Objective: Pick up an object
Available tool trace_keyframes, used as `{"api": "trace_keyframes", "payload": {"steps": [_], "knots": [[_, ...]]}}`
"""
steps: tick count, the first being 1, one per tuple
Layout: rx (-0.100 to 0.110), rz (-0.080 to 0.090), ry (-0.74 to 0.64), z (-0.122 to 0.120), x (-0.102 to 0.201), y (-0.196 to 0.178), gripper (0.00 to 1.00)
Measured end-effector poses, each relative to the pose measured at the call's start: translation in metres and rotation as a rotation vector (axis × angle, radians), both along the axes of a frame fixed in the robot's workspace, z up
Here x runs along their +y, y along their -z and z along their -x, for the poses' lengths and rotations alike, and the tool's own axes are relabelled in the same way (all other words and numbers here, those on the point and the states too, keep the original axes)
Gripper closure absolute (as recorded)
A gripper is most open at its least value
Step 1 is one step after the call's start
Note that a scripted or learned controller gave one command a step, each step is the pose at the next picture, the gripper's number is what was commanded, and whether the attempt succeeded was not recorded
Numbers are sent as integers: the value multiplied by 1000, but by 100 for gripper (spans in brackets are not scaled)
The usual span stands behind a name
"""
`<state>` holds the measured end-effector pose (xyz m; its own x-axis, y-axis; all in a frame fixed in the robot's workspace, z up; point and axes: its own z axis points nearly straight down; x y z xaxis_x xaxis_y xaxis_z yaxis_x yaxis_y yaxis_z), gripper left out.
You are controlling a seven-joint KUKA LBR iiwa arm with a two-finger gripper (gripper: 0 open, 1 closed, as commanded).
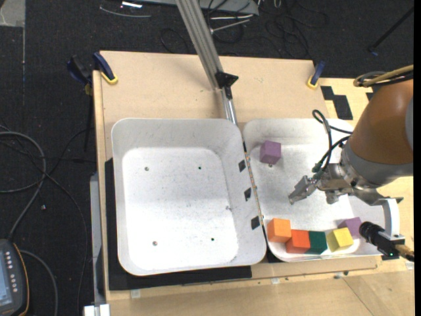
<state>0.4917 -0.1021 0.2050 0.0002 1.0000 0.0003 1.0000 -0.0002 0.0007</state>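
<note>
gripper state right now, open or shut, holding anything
Gripper: over the right bin, nothing seen between its fingers; open or closed cannot be told.

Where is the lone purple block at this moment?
The purple block lies in the right bin, near its far left corner, apart from the gripper.

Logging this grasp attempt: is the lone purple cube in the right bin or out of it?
In. The purple cube sits on the right white bin floor, near its far-left corner, apart from the gripper.
</note>
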Motion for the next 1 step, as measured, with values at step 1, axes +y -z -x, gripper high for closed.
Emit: {"api": "trace_keyframes", "payload": {"steps": [1], "knots": [[-2,1,-4,-96,-5,32,0]]}}
